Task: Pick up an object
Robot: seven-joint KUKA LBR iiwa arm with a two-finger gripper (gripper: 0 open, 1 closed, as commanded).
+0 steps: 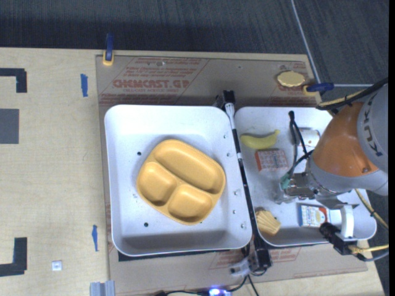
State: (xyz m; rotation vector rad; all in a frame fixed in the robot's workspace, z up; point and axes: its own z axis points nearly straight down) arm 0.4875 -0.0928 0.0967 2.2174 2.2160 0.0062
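Arm: grey with orange band, reaching in from the right, over the right bin.
Pincer: low inside the right bin, near its middle; cannot tell how it is set.
Right bin contents: yellow banana at the back left; small red-and-white packet just below it; white bottle lying on its side at the front, just beside the pincer; tan ridged item at the front left corner.
Left bin: holds a yellow three-compartment tray, tilted.
Table: light wood; cardboard sheet under both bins.
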